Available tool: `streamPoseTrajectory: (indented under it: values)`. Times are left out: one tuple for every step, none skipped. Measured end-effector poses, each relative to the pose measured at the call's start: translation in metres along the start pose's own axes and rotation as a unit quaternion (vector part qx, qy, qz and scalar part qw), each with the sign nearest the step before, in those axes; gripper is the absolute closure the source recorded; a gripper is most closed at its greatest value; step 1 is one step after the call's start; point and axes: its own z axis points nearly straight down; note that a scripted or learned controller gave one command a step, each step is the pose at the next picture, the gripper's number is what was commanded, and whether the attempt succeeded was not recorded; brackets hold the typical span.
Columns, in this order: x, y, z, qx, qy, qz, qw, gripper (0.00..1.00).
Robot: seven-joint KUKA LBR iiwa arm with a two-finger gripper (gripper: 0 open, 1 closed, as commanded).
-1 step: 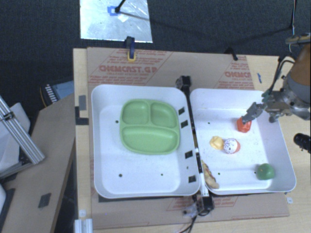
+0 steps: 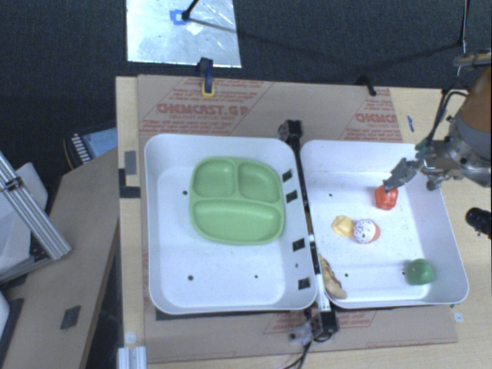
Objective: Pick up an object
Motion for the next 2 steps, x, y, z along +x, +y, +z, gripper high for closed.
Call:
streamPoseTrajectory:
  values:
    - [0.001, -0.010, 0.056, 0.002, 0.001, 0.001, 1.0000, 0.00]
    - [0.001, -0.004, 0.117, 0.002, 0.000, 0.001, 1.0000, 0.00]
